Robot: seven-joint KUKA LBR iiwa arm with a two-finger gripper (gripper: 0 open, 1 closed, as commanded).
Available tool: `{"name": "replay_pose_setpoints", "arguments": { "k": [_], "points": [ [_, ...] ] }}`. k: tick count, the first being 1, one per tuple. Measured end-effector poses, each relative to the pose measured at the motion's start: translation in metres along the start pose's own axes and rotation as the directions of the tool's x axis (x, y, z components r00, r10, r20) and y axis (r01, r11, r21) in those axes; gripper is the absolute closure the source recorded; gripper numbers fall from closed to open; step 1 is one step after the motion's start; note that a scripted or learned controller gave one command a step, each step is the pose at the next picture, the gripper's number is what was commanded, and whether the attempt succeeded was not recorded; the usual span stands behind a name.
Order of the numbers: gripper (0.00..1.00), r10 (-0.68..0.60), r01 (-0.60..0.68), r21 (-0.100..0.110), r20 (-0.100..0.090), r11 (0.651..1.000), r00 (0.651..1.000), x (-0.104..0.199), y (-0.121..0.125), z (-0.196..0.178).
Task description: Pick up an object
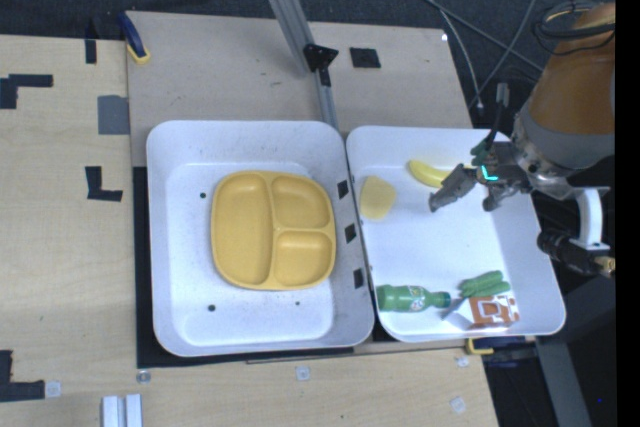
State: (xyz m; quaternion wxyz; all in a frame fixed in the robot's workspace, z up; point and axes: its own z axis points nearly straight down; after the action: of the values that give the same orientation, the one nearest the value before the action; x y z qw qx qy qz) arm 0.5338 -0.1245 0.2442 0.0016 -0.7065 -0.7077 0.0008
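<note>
My gripper [469, 197] hangs over the upper right part of the right bin [520, 245], its two dark fingers spread open with nothing between them. Just left of the fingers lies a small yellow banana [428, 173], and farther left a pale yellow chip-shaped piece [377, 198] sits near the bin's left wall. Along the bin's front edge lie a green bottle [410, 297], a green pickle [483, 283] and an orange and white carton [492, 312].
The left bin [180, 215] holds a yellow divided plate [272, 229]. A grey metal post [290, 5] slants down to the gap between the bins at the back. Cables run across the dark floor beyond the bench.
</note>
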Motion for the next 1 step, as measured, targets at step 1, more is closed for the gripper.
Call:
{"name": "replay_pose_setpoints", "arguments": {
  "k": [1],
  "points": [
    [0.0,0.0,0.0,-0.001,0.0,1.0,1.0,0.0,0.0004,-0.0005]
  ]
}}
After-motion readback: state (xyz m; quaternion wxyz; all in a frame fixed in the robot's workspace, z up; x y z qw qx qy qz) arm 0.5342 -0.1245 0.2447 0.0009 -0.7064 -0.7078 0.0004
